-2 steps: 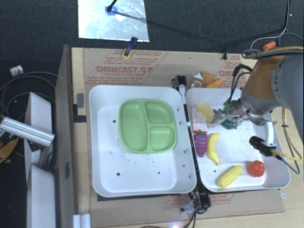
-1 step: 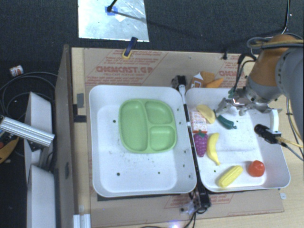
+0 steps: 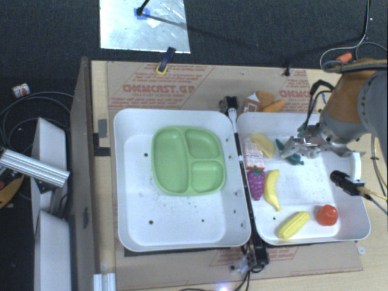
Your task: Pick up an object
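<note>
A green plate (image 3: 187, 160) lies in the left bin (image 3: 136, 223). In the right bin (image 3: 354, 226) sit grapes (image 3: 256, 182), a banana (image 3: 272, 189), corn (image 3: 293, 224) and a tomato (image 3: 327, 214), probably light, stiff, slick plastic. The banana's middle looks best to grip. The gripper (image 3: 295, 152) hovers near the bin's top; whether its jaws are apart cannot be told.

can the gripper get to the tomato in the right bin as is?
Probably yes. The tomato sits alone near the right bin's front right corner, nothing on top; the corn lies apart to its left. The gripper is further back in that bin.
</note>
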